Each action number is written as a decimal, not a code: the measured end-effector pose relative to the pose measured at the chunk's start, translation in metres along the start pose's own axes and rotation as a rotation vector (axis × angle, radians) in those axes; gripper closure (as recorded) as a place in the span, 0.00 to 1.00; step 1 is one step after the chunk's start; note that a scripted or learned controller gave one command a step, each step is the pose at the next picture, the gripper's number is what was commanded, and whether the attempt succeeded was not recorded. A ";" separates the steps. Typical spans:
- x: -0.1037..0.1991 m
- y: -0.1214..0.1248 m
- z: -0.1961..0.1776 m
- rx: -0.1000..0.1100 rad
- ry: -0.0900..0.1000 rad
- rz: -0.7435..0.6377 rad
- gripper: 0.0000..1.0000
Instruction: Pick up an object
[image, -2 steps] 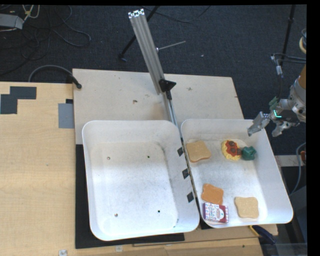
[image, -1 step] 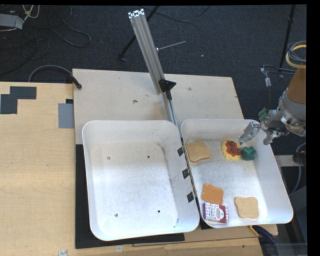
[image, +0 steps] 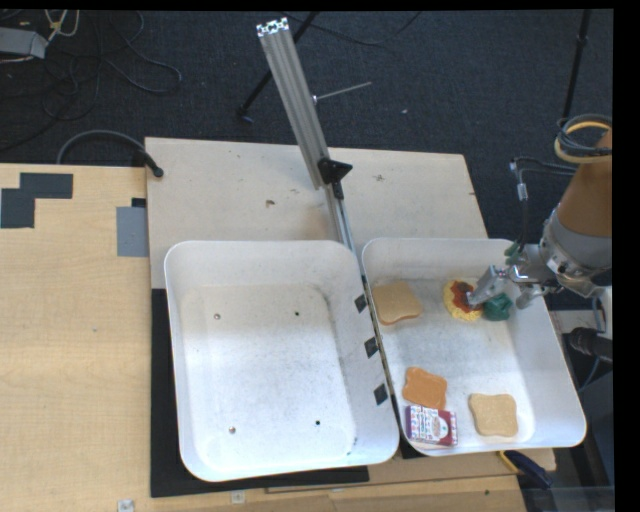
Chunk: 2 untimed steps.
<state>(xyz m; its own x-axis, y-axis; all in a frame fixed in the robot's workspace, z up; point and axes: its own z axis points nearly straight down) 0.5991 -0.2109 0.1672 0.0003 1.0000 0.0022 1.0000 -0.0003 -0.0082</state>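
In the right bin (image: 560, 375) lie a tan bread-shaped piece (image: 396, 302) near the left wall, an orange slice (image: 425, 386), a pale toast piece (image: 494, 414) and a small red-and-white carton (image: 431, 425) at the front edge. A red and yellow toy (image: 460, 299) with a green piece (image: 497, 308) beside it sits at the bin's upper right. My gripper (image: 492, 290) reaches in from the right and hangs right at this cluster, its fingers down by the green piece. Whether anything is held between them is unclear.
The left bin (image: 262, 355) stands beside the right one, with black clips along the shared rim. A slanted aluminium post (image: 303, 110) rises behind the bins. Wooden bench surface lies to the left; cables hang at the far right.
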 end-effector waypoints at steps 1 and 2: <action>0.004 -0.002 0.044 -0.001 0.000 0.000 0.00; 0.002 -0.001 0.031 -0.006 -0.002 0.003 1.00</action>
<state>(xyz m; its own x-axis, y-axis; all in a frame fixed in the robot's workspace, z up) 0.5978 -0.2084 0.1363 0.0034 1.0000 0.0007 1.0000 -0.0034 -0.0026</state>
